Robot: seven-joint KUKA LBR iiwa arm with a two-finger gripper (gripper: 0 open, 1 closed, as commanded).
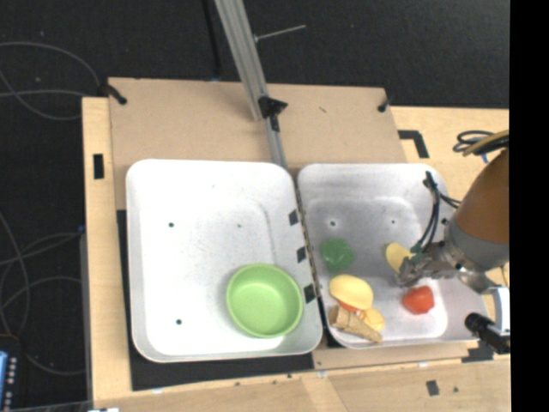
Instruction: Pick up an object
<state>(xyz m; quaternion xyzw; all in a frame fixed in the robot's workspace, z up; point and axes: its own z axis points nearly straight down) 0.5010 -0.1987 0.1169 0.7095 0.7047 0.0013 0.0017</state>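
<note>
In the right bin lie a small green round object, a yellow-and-pink rounded toy, a tan wedge-shaped piece, a small yellow piece and a red tomato-like object. My gripper reaches in from the right and hangs low between the small yellow piece and the red object, just above the red one. Nothing shows clearly between its fingers.
A green bowl sits in the left bin near its front right corner. A metal pole rises behind the bins. Cables run along the arm's wrist at the right.
</note>
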